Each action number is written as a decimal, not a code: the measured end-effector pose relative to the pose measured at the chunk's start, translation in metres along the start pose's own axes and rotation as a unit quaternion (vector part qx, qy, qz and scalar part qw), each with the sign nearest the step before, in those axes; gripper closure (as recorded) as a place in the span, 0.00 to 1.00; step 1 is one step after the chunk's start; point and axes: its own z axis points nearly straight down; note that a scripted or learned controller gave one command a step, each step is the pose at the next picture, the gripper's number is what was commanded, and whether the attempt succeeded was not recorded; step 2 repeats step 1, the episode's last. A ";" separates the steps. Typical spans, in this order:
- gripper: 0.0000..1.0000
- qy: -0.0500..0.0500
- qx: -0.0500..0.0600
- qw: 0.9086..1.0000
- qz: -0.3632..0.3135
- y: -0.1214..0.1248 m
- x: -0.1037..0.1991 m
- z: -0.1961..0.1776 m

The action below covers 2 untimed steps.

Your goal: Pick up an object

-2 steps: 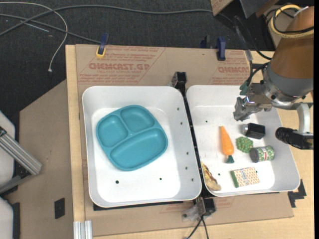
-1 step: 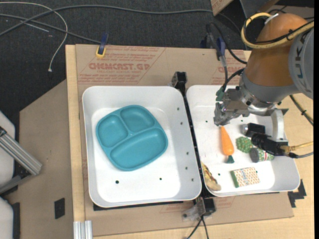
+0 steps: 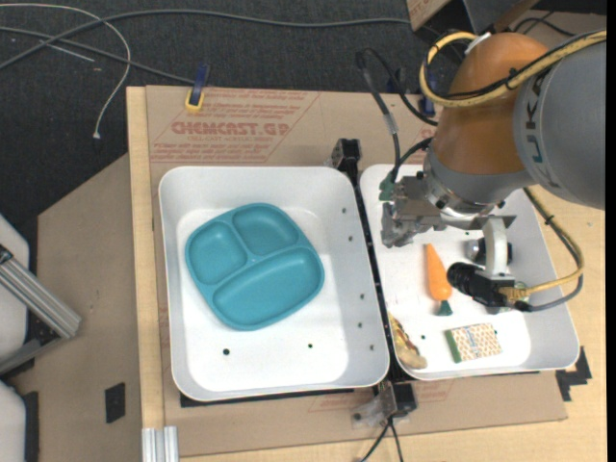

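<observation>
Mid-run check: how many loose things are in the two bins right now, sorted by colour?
Blue: 1, the blue divided plastic plate
Orange: 1, the orange toy carrot
Green and tan: 1, the flat patterned rectangular packet
Tan-brown: 1, the small lumpy tan piece
Total: 4

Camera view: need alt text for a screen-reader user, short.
The arm's gripper hangs over the right bin, which holds an orange carrot, a green patterned square and a brownish scrap. The left bin holds a teal divided plate.
</observation>
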 end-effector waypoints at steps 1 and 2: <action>1.00 0.000 -0.002 1.000 -0.002 0.009 0.058 0.004; 1.00 0.000 -0.002 1.000 -0.002 0.009 0.058 0.004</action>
